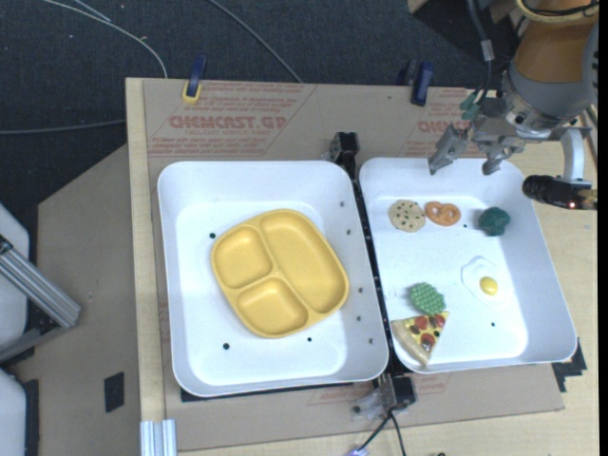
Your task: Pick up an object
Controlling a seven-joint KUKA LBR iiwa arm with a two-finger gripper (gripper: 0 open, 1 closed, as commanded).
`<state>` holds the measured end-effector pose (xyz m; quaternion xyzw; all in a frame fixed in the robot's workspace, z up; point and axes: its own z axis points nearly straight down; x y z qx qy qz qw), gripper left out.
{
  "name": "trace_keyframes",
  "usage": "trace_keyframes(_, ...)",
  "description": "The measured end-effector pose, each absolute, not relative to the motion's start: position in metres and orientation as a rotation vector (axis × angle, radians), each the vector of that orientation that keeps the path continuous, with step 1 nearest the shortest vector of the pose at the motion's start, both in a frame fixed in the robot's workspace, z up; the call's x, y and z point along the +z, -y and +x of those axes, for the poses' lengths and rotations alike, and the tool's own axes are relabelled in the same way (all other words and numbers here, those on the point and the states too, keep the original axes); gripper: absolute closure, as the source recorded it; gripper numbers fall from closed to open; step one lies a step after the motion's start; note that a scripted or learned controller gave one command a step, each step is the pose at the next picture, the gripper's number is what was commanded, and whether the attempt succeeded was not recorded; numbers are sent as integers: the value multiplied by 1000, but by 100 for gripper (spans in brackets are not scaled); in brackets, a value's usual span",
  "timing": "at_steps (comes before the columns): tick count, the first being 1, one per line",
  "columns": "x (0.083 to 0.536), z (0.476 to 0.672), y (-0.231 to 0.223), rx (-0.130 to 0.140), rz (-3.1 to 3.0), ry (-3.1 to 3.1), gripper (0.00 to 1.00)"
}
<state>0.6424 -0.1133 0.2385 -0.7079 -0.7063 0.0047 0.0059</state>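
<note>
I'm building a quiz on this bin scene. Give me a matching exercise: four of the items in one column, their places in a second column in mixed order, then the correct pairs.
Things:
1. Yellow tray
2. Cookie
3. Pizza slice
4. Fried egg

Places:
A. Right bin, near left corner
B. Left bin, middle
C. Right bin, right of centre
D. Right bin, far left, beside the pretzel

Pairs: 1-B, 2-D, 3-A, 4-C

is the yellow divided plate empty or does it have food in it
Empty: the yellow divided plate in the left bin shows three bare compartments; the toy foods, like the cookie, lie in the right bin.
</note>
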Motion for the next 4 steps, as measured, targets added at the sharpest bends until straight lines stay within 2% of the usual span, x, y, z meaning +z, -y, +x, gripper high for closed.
trace_keyframes(1, 247, 645, 113, 1, -2220, 2221, 0)
trace_keyframes(4, 92, 637, 115, 3, -2220, 2221, 0)
